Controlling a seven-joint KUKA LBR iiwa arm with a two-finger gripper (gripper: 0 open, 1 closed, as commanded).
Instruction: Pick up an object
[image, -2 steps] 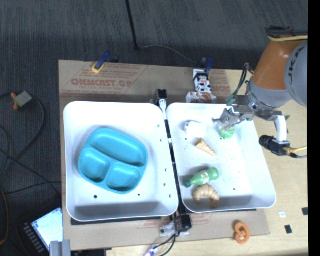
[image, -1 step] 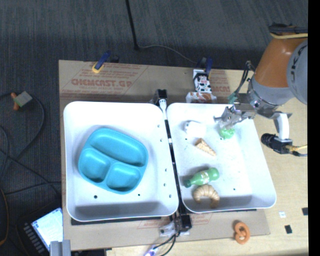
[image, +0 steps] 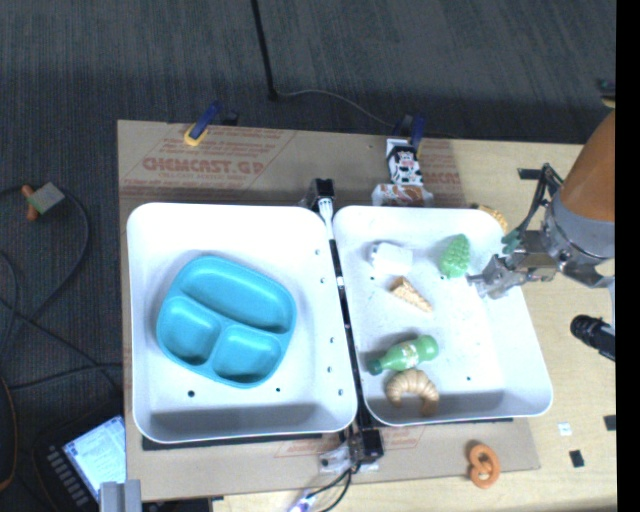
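Camera view: grey two-finger gripper (image: 492, 280) low over right shallow white bin (image: 520, 400), at its right wall, just beside bumpy green plastic toy (image: 455, 255). Jaw spread impossible to tell; nothing seen held. Nearby: ridged tan cone (image: 411, 293), green plastic bottle (image: 404, 355), brown toy croissant (image: 412, 386), small white block (image: 390, 258). Left bin (image: 145, 300) carrying blue divided tray (image: 225, 318). Green toy likely light, stiff, slightly slippery; best pinched across narrow middle.

Robotics lab: dark carpet floor (image: 120, 60) with loose cables (image: 40, 300), clamped cardboard-topped desk (image: 200, 165), two white bins (image: 150, 230), toy test objects.
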